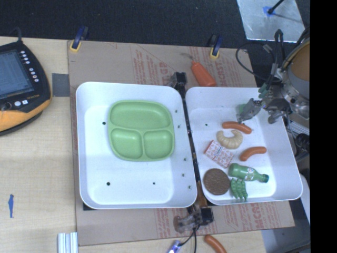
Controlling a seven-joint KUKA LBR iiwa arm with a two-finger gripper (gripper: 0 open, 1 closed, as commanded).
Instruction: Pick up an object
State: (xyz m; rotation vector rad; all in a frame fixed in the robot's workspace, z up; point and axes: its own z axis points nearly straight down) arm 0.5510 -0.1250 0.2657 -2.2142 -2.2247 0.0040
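Two white bins side by side on the surface (42, 162), over a brown cardboard sheet. Left bin (95, 183) holds a green three-compartment tray (141, 129), lying flat toward the bin's upper middle. Right bin (287, 167) holds the small items: an orange-red sausage (236, 126) near the upper centre, a curled pale shrimp-like piece (230, 138) just below it, a second sausage (253, 152) to the right of that, a pink-and-white packet (218, 153) at centre-left, a brown round cookie (216, 181) lower left, a green bottle (247, 173) lying on its side, and a green fork-like piece (238, 189) just beneath the bottle. The hand (251, 109) sits over the right bin's upper right corner, above and just right of the upper sausage; fingers appear parted, nothing between them. An orange carrot-like piece (202, 74) lies outside the bins on the cardboard above. A control pendant (21, 86) rests at far left.
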